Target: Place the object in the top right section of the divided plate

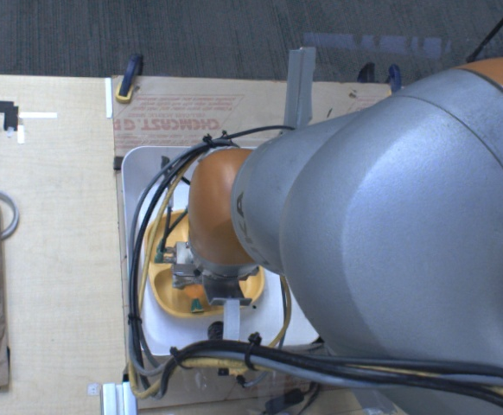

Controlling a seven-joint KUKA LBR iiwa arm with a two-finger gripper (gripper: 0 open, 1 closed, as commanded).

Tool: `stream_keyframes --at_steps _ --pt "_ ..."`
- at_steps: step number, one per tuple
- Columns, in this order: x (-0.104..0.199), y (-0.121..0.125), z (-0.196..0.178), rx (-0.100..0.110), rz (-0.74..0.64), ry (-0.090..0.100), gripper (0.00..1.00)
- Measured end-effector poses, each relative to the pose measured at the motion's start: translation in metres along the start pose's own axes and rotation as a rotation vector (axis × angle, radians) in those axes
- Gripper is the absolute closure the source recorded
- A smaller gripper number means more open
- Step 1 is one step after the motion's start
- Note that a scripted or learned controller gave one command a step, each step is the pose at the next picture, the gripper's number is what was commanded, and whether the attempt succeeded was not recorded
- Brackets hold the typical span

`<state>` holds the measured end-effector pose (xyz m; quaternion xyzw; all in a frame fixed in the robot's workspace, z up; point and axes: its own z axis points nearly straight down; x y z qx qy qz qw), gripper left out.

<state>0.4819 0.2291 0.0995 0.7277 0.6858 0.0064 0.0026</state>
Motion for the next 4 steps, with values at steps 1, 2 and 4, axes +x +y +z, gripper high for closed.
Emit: stream_keyframes --at_steps 1,2,4 --pt "-0.002 -0.004 0.007 0.015 0.0 -0.009 0.0" --pt "-0.048 0.049 0.007 0.018 -0.36 -0.006 0.0" --pt "-0.008 0.022 -0.01 -0.004 -0.387 -0.002 1.0"
